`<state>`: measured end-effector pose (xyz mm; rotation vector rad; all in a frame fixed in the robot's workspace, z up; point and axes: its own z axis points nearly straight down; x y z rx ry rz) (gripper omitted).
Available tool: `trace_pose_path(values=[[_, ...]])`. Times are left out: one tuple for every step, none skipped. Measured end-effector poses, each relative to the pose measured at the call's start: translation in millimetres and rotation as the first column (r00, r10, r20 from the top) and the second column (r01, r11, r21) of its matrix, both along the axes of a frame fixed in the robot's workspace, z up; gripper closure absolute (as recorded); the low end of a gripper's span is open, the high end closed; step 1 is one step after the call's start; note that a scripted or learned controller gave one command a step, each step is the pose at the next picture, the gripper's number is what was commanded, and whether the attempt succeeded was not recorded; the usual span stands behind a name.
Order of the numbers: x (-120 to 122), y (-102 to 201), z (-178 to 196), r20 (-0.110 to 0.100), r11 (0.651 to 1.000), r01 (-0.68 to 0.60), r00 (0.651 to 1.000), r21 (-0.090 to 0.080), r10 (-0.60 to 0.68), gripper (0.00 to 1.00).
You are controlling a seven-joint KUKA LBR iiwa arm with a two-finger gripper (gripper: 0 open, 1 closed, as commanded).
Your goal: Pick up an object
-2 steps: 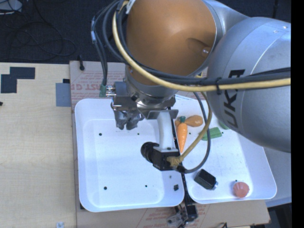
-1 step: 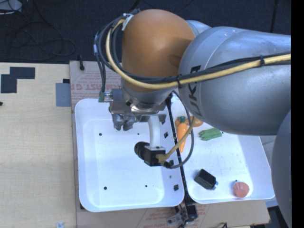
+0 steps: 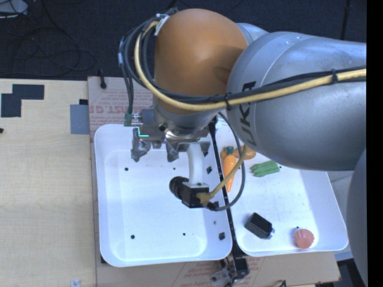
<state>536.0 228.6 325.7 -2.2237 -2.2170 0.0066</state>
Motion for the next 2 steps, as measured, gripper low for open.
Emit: trace_pose_path(values=[[-64.8,10.4,-90.8,-0.012,1.0,-0.005,1.0,-0.004,0.005,0.0],[-26.7,15.3,-109.2,0.0,1.0,-0.002,1.0,0.0,0.002,0.0]])
